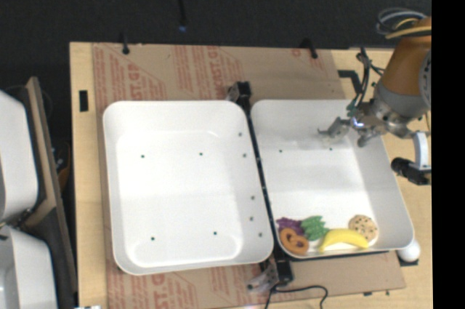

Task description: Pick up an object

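white plastic is most of what you're looking at: two shallow bins side by side on a cardboard-covered bench (182, 71). the left bin (120, 177) sits toward 9 o'clock in the view, the right bin (385, 184) toward 3 o'clock, their inner rims just about touching down the middle.

your arm (407, 75) comes in from 3 o'clock, orange band above the wrist, and the gripper (347, 124) hangs over the right bin's far end, around 12 o'clock of that bin. you can see nothing between its tips (they are small and blurred here, so whether they stand apart or together can't be told).

your pickable things are all bunched along the right bin's near wall, at about 6 o'clock of that bin and well apart from the gripper. reading from 9 toward 3 o'clock along that wall: a purple bunch of grapes (288, 225), just below it a round orange-brown piece with dark spots (294, 241), then a green leafy piece (314, 226), a yellow banana (343, 240) lying flat, and a chocolate-chip cookie (362, 227) at the banana's 1 o'clock. they lie close together, the banana touching or nearly touching the green piece and the cookie.
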{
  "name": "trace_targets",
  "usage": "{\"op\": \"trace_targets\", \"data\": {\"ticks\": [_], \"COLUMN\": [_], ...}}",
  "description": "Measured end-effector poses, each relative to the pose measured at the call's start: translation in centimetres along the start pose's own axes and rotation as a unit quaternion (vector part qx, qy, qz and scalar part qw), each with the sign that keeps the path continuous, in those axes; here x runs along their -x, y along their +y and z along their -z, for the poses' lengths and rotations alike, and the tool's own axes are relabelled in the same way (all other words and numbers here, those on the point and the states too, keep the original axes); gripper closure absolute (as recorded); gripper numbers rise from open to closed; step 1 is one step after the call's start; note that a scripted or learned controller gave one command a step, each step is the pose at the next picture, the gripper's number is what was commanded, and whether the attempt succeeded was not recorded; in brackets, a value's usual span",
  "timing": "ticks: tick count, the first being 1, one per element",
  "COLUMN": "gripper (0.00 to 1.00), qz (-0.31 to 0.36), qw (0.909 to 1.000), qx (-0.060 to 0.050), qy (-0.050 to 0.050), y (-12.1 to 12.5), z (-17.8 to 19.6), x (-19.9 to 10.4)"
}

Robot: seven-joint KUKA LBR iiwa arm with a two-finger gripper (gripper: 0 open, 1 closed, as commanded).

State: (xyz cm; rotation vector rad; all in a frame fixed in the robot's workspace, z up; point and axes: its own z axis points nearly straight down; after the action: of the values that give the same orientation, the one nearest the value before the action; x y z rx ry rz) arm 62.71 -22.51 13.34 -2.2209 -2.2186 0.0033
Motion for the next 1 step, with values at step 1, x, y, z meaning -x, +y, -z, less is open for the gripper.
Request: {"op": "trace_targets", "data": {"ticks": [1], "gripper": [1.0], "qz": [0.0], "qw": [1.0], "qx": [0.003], "qy": [-0.001], "y": [0.13], "z": [1.37], "x": [0.07]}}
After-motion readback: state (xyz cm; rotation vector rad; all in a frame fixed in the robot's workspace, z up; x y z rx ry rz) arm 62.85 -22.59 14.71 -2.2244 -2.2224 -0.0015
